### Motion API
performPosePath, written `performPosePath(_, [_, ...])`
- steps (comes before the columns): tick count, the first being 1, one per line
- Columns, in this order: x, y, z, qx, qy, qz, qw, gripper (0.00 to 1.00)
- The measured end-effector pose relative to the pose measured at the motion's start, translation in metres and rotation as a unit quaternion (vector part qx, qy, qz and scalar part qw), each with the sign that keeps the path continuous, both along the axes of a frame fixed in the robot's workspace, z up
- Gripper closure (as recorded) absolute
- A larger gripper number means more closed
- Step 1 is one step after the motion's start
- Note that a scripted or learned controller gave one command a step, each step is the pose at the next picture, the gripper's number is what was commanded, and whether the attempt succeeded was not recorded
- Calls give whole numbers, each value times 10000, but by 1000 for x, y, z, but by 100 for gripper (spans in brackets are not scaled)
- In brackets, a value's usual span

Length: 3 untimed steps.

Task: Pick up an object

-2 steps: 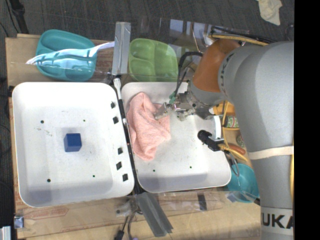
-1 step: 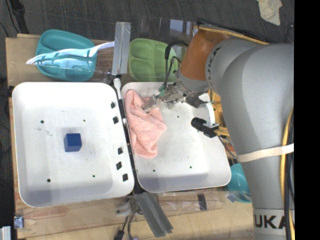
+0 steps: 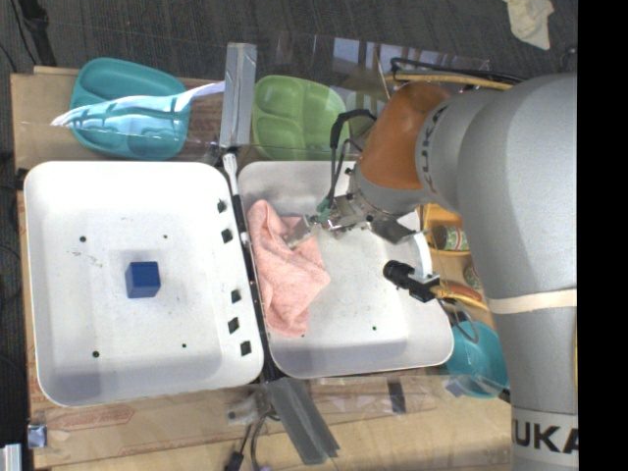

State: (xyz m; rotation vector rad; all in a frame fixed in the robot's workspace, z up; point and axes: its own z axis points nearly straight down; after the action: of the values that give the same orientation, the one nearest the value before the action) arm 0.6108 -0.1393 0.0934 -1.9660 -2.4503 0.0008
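Pink cloth (image 3: 286,270) crumpled in right bin (image 3: 392,346), left side, long axis running near-to-far. Gripper (image 3: 329,219) down at its far end; can't tell the jaws' state. Blue cube (image 3: 143,279) in left bin (image 3: 59,361).

soft pink cloth (image 3: 285,273), smooth white plastic bins (image 3: 59,224)

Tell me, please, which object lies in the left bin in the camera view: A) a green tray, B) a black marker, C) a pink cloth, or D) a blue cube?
D: the blue cube sits alone on the floor of the left bin, while the pink cloth lies in the right bin beside the gripper.
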Motion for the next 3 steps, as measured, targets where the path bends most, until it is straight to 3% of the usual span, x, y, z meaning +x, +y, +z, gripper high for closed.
performPosePath(1, [-27,29,-1,-3,0,137,9999,0])
performPosePath(2, [46,35,0,-4,1,-299,9996,0])
performPosePath(3, [-19,30,-1,3,7,102,9999,0])
